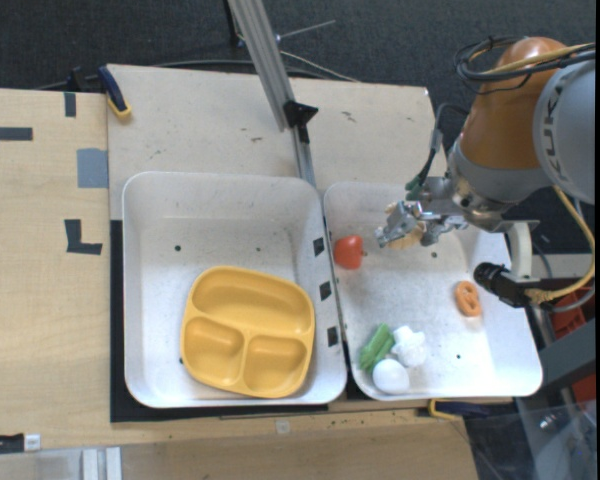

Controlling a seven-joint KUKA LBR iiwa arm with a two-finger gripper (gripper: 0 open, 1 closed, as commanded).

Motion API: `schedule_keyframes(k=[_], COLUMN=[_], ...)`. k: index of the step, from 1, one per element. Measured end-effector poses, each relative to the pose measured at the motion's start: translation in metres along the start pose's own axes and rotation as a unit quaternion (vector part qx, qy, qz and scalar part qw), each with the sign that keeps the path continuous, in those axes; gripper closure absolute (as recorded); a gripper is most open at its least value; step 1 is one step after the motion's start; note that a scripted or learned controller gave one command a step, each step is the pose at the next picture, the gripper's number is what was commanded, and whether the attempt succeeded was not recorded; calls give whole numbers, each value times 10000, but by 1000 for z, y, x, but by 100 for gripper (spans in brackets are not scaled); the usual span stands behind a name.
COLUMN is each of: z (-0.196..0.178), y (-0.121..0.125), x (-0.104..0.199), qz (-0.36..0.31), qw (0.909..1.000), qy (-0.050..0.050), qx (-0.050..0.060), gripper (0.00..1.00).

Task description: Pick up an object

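My gripper [407, 226] hangs over the far part of the right bin [500, 368], just right of a red round object [348, 252] that lies by the bin's left wall. A small tan patch shows at the gripper's tip; I cannot make out what it is. An orange piece [468, 298] lies toward the bin's right side. Near the front left corner sit a green object [376, 346], a white lumpy object [411, 345] and a white round object [390, 375], close together.
The left bin [160, 218] holds a yellow compartment tray [248, 330] at its front right. A slanted metal pole [265, 53] comes down to the divide between the bins. The arm's orange band [510, 118] and grey body stand over the right bin's far right.
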State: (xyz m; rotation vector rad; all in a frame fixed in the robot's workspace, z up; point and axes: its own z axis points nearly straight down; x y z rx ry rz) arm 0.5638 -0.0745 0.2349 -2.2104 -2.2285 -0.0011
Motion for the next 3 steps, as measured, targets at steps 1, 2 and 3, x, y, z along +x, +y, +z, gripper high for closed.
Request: schedule_keyframes(k=[1, 2, 3], z=[6, 12, 15], y=[-5, -5, -17], x=[44, 107, 166], qz=[11, 0, -1], qw=[10000, 10000, 10000], qy=[-6, -3, -5], qx=[9, 10, 11], gripper=[100, 100, 100])
